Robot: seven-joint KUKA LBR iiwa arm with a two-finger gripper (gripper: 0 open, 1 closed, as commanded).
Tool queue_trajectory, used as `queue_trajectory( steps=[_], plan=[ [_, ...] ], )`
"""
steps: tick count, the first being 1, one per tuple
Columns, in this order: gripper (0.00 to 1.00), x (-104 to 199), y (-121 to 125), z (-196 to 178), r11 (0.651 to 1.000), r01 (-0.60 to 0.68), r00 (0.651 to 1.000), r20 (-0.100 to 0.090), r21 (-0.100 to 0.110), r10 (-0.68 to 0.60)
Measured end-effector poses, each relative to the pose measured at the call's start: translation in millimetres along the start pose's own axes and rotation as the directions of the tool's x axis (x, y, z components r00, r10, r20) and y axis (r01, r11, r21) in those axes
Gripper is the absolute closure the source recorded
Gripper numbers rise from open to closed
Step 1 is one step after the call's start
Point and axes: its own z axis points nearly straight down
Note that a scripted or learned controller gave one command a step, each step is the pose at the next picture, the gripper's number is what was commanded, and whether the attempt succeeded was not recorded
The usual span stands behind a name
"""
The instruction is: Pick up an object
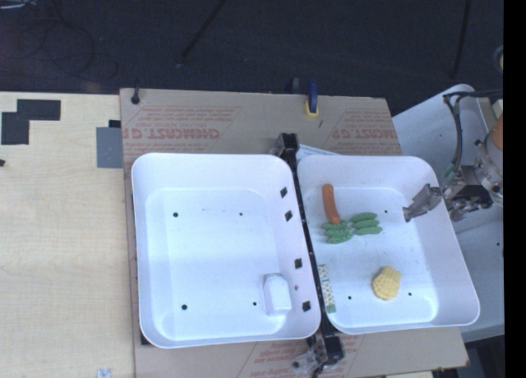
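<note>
Well left of the fingers point(429, 201), an orange carrot point(330, 202) and green pea pods point(353, 227) lie together mid-floor in the right bin point(448, 245); yellow corn point(386, 283) sits nearer the front. Spread and holding nothing, the fingers hover by that bin's right wall. A white block point(277, 292) rests in the left bin point(148, 245).

Bench point(57, 245) bearing two white bins point(214, 253)

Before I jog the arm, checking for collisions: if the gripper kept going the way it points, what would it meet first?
Probably the green pea pods: the gripper points left across the right bin, though its height is unclear.
</note>
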Motion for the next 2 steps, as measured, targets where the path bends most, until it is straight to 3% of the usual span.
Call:
queue_trajectory(
  steps=[1, 2],
  plan=[
    [0.00, 24, -51, 119, 1.000, 0.002, 1.000, -0.002, 0.000, -0.002],
    [0.00, 53, -7, 173, 1.000, 0.001, 1.000, -0.001, -0.001, -0.001]
  ],
)
